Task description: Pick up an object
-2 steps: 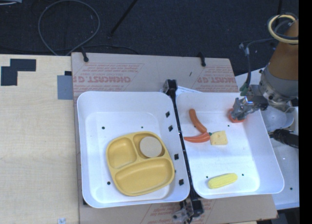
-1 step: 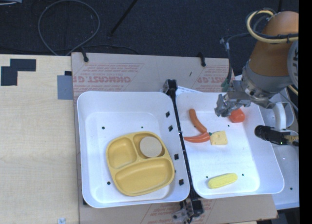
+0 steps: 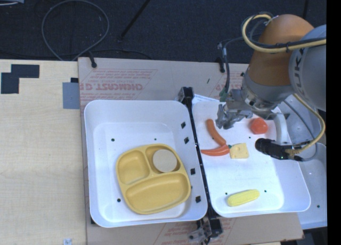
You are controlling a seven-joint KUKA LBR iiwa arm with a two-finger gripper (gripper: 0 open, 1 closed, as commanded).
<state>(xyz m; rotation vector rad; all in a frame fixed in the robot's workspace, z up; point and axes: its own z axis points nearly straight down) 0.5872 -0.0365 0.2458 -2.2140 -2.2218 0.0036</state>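
My gripper [image 3: 224, 121] hangs over the back of the right bin [image 3: 290, 206], just right of an orange sausage [image 3: 215, 131]. Its dark fingers point down and left, with nothing visible between them. A red-orange chili-shaped piece [image 3: 214, 151] lies just in front of the sausage. A pale yellow cheese wedge [image 3: 239, 151] sits beside it. A red tomato [image 3: 259, 126] rests to the gripper's right. A yellow corn cob [image 3: 243, 197] lies near the bin's front wall.
The left bin [image 3: 101, 127] holds a yellow divided tray [image 3: 154, 190] with a tan round disc [image 3: 164, 160] in its upper right compartment. A black divider [image 3: 193, 148] runs between the bins. Cardboard lies under both bins.
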